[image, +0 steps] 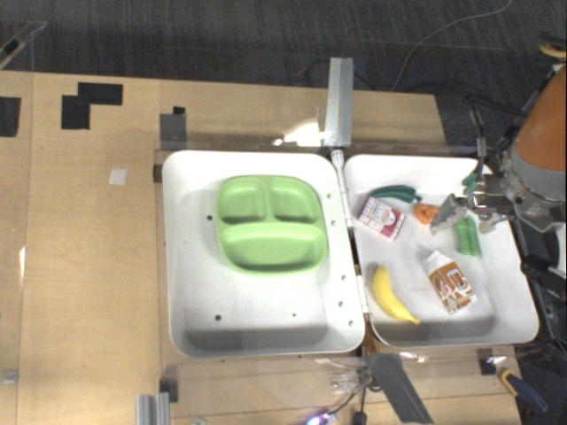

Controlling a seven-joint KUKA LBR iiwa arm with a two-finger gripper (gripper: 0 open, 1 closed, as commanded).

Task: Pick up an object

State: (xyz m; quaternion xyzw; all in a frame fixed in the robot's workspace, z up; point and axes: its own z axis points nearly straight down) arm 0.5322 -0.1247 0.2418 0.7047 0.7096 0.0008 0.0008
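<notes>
Camera view: left bin (190,326) holds green tray (269,222); right bin (509,321) holds banana (391,294); fingers (450,211) state unclear.

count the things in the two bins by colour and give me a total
green: 3, the divided plate, a dark green piece and a green block by the hand
yellow: 1, the banana
orange: 1, a small orange piece
red and white: 1, the small carton
brown and white: 1, the packet
total: 7
</notes>
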